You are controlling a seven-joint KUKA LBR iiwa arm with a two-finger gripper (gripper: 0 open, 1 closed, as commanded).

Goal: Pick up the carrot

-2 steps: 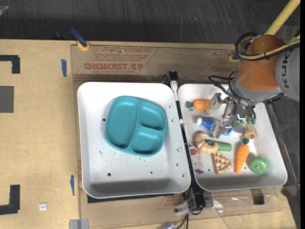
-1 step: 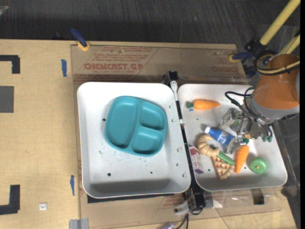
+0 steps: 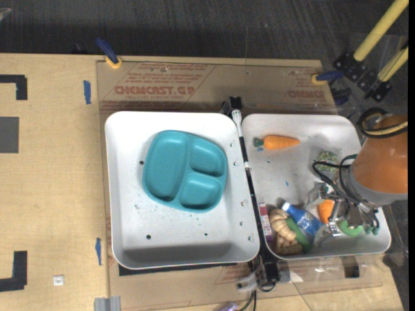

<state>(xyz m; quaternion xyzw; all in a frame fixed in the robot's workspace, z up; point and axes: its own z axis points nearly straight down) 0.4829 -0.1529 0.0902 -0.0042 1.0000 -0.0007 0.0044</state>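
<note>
Your gripper [image 3: 334,222] hangs low in the right bin [image 3: 305,125]; the carrot [image 3: 280,142] lies up-left of it, well apart.

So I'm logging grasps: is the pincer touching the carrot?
Apart. The camera view shows the carrot at the right bin's far end, with bare white floor between it and the pincer.
</note>
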